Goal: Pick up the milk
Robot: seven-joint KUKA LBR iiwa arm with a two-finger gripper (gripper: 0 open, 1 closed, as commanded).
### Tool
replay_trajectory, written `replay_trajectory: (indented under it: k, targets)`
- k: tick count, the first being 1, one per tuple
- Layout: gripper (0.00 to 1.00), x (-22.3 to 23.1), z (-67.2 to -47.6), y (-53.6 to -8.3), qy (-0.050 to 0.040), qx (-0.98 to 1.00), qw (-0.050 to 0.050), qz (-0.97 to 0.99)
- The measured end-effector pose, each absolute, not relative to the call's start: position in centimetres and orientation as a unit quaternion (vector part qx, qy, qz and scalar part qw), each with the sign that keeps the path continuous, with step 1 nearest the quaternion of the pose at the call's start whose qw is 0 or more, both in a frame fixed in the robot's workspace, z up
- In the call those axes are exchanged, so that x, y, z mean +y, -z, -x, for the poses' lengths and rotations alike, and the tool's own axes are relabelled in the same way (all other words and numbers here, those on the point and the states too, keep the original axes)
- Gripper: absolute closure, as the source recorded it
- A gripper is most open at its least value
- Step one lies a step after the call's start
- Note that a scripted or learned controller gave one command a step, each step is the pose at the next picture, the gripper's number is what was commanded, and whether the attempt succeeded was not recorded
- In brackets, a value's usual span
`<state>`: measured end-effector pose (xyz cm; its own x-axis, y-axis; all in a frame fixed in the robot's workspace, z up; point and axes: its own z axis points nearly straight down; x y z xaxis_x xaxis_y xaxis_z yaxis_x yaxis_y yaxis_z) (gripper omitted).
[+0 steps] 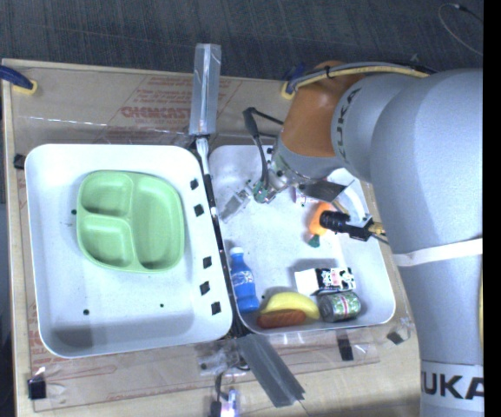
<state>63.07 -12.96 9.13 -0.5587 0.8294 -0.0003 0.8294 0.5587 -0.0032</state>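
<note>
You are looking down on the bench (76, 102) with its two white bins side by side. Take the green divided plate (131, 220) in the left bin (50, 320) as your landmark.

The milk (326, 279), a small white carton with black cow patches, lies flat in the right bin (259, 233), well off to the right of the plate and a little nearer to you than it. A dark can (338, 305) rests just beside the carton on its near side, close enough that they seem to touch. Next to the can, back toward the plate, a yellow banana (288, 302) lies over a reddish sausage-shaped item (280, 319). A blue bottle (242, 280) lies along the bin wall that faces the plate, just across the divider from the plate's near right corner. An orange item (324, 219) with a green bit below it sits farther from you than the milk, partly under the arm (406, 146).

The gripper (263, 189) hangs over the far part of the right bin, level with the plate's far half and well apart from the milk. It is small and blurred here, so you cannot tell whether it is spread or pressed together.
</note>
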Motion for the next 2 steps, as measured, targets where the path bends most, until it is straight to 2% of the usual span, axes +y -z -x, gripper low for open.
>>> replay_trajectory:
  k: [1, 2]
  targets:
    - [0.00, -20.46, -58.14, -19.36, -0.0005, -0.879, 0.001, 0.477]
    - [1.00, -20.45, -58.23, -20.18, -0.0007, -0.880, 0.002, 0.475]
